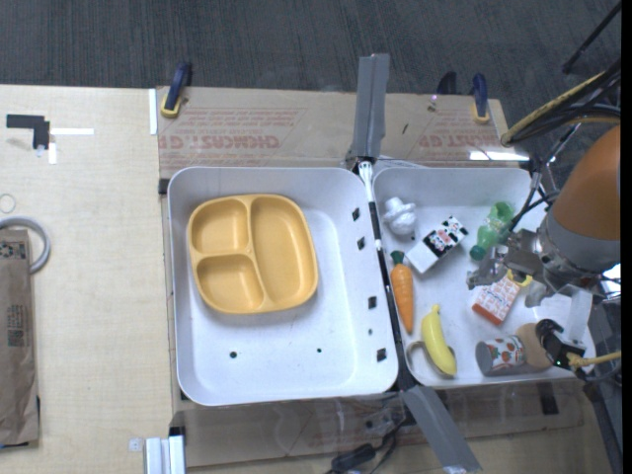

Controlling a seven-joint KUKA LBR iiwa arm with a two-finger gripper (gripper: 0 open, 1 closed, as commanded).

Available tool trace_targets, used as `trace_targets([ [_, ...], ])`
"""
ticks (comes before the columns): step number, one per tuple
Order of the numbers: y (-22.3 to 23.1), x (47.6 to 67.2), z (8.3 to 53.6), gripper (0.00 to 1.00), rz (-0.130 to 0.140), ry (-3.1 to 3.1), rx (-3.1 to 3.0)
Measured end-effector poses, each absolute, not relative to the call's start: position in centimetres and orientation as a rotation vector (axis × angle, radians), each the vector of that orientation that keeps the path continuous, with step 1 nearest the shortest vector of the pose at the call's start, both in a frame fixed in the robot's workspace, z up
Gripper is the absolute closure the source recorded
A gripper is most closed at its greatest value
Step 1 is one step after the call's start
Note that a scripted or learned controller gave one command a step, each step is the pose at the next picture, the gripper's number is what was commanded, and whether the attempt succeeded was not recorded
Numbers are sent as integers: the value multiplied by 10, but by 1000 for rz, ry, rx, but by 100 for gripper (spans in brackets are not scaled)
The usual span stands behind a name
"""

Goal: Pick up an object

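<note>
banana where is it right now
The banana lies near the front edge of the right bin, just right of the carrot and left of the can.

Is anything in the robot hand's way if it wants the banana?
Nothing visible blocks it. The gripper is over the orange carton, and the banana lies to its left in the open, with bare bin floor between them.

the two white bins [267,363] look like smooth, slightly glossy plastic. the yellow divided plate [253,253] is matt plastic. the banana [437,342] and carrot [403,294] have a smooth toy-plastic sheen. the bench top [89,186] looks like pale wood, with brown printed cardboard [262,131] behind the bins. the floor [296,18] is dark rough carpet.
</note>
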State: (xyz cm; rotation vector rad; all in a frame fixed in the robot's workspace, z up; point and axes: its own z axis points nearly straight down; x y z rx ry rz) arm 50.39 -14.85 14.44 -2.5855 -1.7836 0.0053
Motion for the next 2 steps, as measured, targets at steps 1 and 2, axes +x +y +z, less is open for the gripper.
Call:
trace_targets([
  [1,-157,481,90,0,5,-1945,-2463],
  [2,-158,481,99,100,7,-1940,-2466],
])
